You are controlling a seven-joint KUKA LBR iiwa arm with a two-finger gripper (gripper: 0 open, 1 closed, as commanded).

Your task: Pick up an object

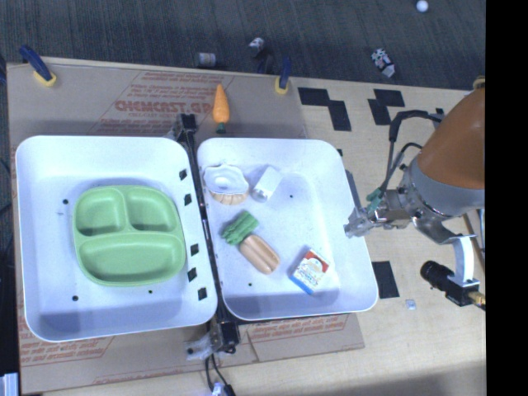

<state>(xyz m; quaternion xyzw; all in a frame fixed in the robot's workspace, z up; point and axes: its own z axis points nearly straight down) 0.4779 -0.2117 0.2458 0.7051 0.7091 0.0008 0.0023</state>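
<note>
Jaws' spread impossible to tell; gripper [356, 223] poised at right bin [360, 264] rim. Approach step; next needs descent onto small carton [310, 271].

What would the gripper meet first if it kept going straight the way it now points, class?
Probably the right bin's rim: the gripper points left at that edge. If it clears it, the small box lies nearest; depth is unclear.

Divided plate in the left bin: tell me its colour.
Light green, plain with no pattern; the plate lies in the left bin, seen clearly in the camera view.
</note>
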